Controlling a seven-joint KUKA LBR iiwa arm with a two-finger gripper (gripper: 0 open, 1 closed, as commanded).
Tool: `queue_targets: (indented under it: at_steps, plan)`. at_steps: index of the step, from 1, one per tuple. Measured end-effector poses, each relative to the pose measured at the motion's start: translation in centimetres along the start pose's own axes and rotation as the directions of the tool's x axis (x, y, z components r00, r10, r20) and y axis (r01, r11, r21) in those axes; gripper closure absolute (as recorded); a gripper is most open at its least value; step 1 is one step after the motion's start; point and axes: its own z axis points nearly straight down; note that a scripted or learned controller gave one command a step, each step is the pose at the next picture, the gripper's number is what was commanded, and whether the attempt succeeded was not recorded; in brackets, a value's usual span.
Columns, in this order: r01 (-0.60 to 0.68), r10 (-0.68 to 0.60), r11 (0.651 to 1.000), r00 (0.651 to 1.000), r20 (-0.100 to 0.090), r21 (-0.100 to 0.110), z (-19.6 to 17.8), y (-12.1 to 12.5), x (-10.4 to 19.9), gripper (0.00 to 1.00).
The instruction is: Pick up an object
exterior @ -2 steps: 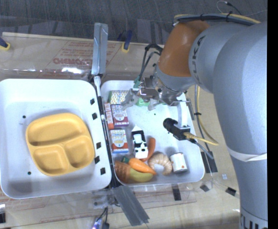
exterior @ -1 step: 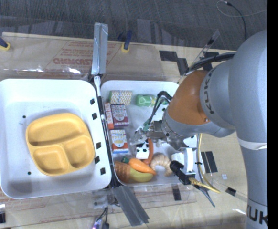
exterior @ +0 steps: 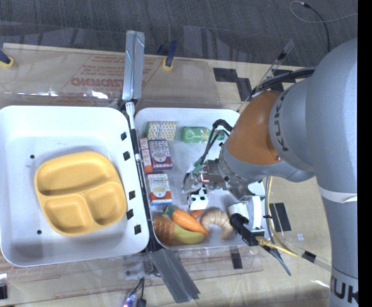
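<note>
The big grey arm [exterior: 314, 126] dominates the right side, curving in over the counter [exterior: 192, 75], its orange band [exterior: 253, 133] sitting right above the right bin [exterior: 173, 115]. Next in size, the left bin [exterior: 13, 171] carries a yellow divided tray [exterior: 78, 190], lying flat near its middle with three compartments showing. Over to the right bin, where the objects crowd together: along its left wall a run of small cartons, a tan box [exterior: 162, 130] at the top, a red and white carton [exterior: 158, 154] below it, another red and white carton [exterior: 158, 187] below that. A green item [exterior: 195, 133] lies just beside the tan box, near the far wall. Down at the near end there's a cluster: an orange carrot [exterior: 187, 220] lying across a yellow banana [exterior: 187, 236], with a pale tan piece [exterior: 216, 219] touching them on the right. And the pincer [exterior: 197, 187] sits low in the middle of the right bin, just above that cluster, beside the lower carton; whether it is wide or narrow, I cannot tell, and nothing is seen held in it.
</note>
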Motion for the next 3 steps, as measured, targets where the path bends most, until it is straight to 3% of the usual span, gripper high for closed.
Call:
queue_targets:
  at_steps: [1,2,3]
  plan:
    - [-0.121,0.121,0.993,0.993,-0.001,-0.003,-9.2,3.6,0.6,1.00]
    - [-0.275,0.275,0.961,0.961,-0.002,0.002,-2.7,4.8,-7.1,1.00]
    - [-0.052,0.052,0.999,0.999,-0.001,-0.004,-9.9,2.2,-3.0,1.00]
